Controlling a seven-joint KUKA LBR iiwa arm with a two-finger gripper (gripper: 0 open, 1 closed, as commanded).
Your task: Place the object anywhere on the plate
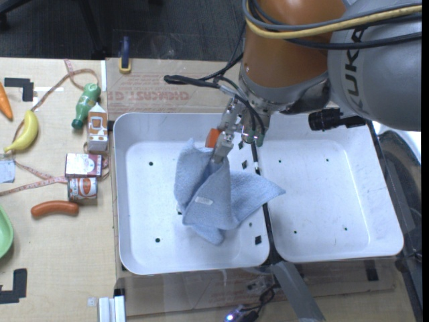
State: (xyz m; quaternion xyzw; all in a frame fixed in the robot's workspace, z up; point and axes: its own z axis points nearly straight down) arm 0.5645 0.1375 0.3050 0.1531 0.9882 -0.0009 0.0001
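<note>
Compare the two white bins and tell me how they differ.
The left bin holds a crumpled blue cloth; the right bin shows bare floor. The end effector hangs over the left bin at the cloth's peak, not over the right bin. Both are shallow, white and rounded, touching side by side.

floor [201, 25]: dark grey carpet along the top | furniture: black chair base [80, 2] top left | surface [53, 260]: pale wood, black corner marks | light: even, with soft shadows
</note>
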